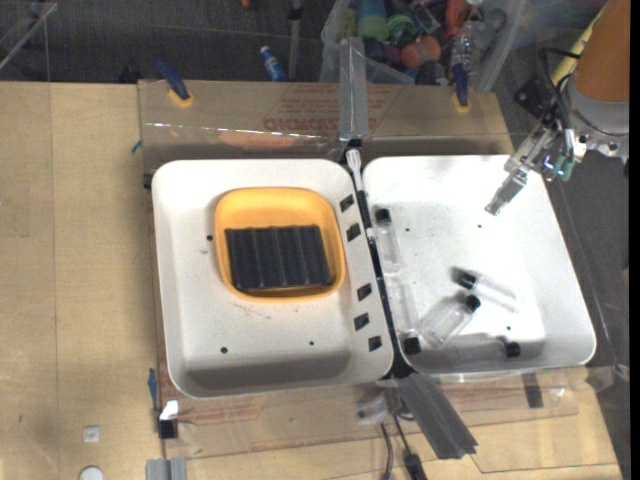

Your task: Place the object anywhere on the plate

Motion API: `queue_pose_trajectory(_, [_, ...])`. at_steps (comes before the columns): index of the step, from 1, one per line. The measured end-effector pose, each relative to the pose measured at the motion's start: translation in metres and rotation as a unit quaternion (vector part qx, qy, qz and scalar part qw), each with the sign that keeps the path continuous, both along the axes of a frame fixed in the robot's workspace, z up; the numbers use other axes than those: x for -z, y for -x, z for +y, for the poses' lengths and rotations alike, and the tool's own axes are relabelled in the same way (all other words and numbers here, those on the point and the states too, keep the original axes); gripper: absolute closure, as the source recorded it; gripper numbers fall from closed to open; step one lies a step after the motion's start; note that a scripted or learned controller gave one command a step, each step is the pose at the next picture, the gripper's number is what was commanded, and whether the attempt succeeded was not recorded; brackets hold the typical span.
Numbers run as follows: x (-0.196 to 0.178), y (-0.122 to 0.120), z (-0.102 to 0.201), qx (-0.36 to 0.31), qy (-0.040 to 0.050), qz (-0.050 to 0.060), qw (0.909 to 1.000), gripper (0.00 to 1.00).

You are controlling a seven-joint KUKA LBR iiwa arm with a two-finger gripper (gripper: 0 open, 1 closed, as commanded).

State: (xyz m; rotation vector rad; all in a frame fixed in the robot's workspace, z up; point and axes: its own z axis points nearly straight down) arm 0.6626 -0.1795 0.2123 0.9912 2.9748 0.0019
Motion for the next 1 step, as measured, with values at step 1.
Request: queue_pose_trajectory(1, [-0.0207,0.0016,-0.0206,-0.052,0.0010,-0.001,0.9987,0.00])
